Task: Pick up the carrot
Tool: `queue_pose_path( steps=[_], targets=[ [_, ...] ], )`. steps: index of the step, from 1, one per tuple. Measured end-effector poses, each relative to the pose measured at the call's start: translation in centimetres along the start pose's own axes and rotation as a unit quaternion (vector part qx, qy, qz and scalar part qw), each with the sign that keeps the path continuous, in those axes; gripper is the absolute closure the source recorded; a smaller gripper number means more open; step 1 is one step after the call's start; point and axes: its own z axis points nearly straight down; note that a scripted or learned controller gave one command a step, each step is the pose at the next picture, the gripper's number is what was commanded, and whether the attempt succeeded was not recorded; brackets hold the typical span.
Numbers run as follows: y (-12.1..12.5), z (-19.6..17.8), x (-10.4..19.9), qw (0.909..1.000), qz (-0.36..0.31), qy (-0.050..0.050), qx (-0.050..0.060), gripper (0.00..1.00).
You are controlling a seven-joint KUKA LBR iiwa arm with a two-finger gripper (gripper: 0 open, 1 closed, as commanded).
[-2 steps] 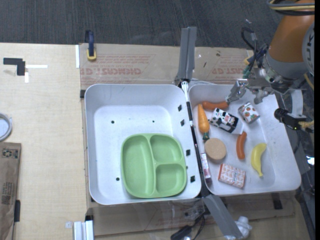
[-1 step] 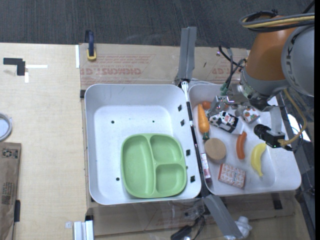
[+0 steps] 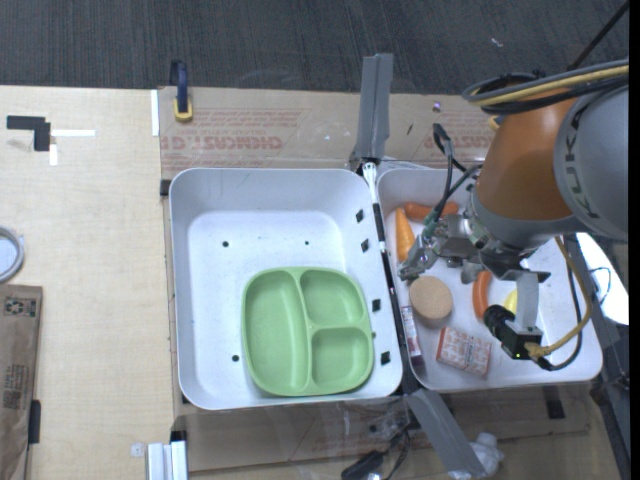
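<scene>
Orange carrot (image 3: pixel 404 234) lying lengthwise near right bin's left wall.

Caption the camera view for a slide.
Arm's pincer hovers beside the carrot in the right bin.

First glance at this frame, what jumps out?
The grey arm with its orange band looms over the right bin, reaching in from the right. A green divided plate sits in the left bin, toward its near side. Under the arm lie a carrot by the bin's left wall, a round tan piece and a small printed packet.
</scene>
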Motion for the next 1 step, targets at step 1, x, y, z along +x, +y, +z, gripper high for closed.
queue_pose_path(
  steps=[1],
  targets=[
    [-2.81,-1.61,2.56,0.9987,0.051,0.0,0.0,0.0]
  ],
)
